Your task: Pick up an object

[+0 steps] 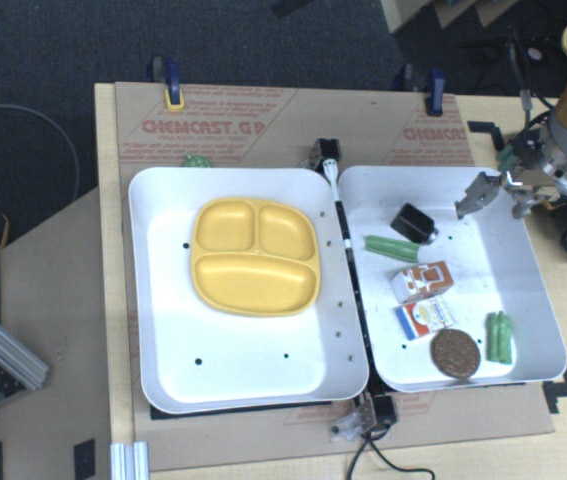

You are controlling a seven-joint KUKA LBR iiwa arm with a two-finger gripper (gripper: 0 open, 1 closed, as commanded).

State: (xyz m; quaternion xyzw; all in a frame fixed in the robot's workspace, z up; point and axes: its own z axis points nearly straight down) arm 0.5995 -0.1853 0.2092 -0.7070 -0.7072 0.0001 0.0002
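My pincer (483, 196) hangs at the far right corner of the right bin (538, 268), fingers spread, nothing between them. The nearest thing is the black block (414, 222), lying just left of me and slightly nearer the camera, its long axis slanting across the bin floor. The green tube (392, 248) lies beyond it, farther left.

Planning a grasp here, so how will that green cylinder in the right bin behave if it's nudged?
The green cylinder lies on its side on the smooth right bin floor, so it would probably roll. It looks rigid and likely light. A black block just beyond it may stop it.
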